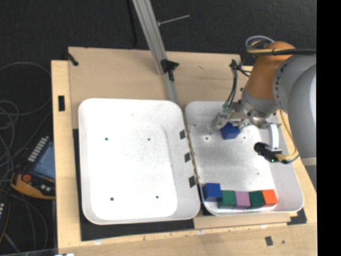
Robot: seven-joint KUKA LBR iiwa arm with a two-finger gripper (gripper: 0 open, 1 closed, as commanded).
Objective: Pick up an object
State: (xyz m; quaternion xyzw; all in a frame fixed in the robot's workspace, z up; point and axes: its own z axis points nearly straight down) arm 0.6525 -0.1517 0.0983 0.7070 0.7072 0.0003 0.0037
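Note:
My gripper point(229, 125) hangs over the back part of the right bin point(287, 183), with a small blue block point(229, 132) between its fingers, lifted a little off the bin floor. Along the front wall of that bin stand several blocks in a row: a blue block point(212, 191), a green block point(228, 198), a lilac block point(243, 199), a dark green block point(257, 198) and an orange block point(270, 197).
The left bin point(128, 159) lies beside the right one, joined by black clips point(187, 157). A slanted metal post point(154, 39) rises behind the bins. The grey arm with its orange band point(266, 73) fills the back right. Cables and a pendant point(32, 169) lie left of the bench.

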